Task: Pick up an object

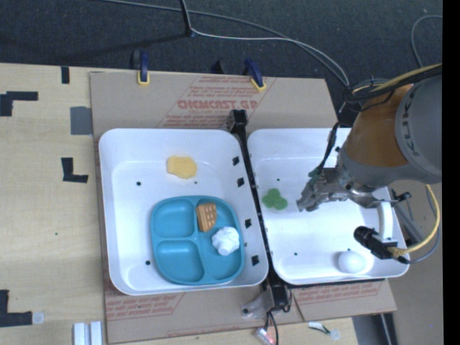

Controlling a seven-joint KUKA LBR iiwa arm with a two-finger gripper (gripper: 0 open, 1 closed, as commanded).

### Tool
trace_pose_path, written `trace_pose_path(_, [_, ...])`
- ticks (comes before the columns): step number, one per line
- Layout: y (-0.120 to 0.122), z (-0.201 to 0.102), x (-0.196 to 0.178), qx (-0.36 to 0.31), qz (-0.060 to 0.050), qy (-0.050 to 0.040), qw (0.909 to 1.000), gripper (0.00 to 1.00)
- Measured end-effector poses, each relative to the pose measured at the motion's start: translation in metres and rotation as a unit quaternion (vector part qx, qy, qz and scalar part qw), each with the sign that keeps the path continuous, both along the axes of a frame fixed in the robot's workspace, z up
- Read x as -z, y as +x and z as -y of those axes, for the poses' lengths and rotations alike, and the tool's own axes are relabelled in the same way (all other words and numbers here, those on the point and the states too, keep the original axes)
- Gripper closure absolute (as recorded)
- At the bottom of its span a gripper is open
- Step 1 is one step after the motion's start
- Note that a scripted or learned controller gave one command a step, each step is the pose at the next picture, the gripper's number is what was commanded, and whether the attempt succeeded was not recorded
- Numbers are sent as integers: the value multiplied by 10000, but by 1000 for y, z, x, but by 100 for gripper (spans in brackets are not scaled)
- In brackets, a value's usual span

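Jaws (310,198) are hanging low over the right bin (287,146), just right of a small green object (274,199) that is lying on the bin floor near the bin's left wall; nothing is showing between them, and how far apart they are standing I cannot tell (they are too small and dark against the wrist). The grey arm (402,139) with its orange band is reaching in from the right and covering the bin's upper right corner.

Below and to the right of the jaws a white ball (351,261) is sitting near the bin's lower right corner, with a black fitting of the arm just above it. Below the jaws the white floor is lying open down to the front rim. The divider (249,182) where the two bins are meeting is running just left of the green object, leaving little room on that side.

Farther left, in the left bin (115,192), a blue sectioned plate (172,254) is carrying a tan waffle-like piece (206,216) and a white crumpled lump (226,241), and a yellow piece (182,167) is lying above the plate. Both bins are resting on cardboard (208,99) clamped to the desk (43,192).
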State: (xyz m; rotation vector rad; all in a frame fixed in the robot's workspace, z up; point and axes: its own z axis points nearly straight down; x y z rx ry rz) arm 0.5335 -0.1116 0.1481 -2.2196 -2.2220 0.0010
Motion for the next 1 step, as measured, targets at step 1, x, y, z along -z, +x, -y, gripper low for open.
trace_pose_path(1, [6, -4, -60, 0, 27, -3, 10000, 100])
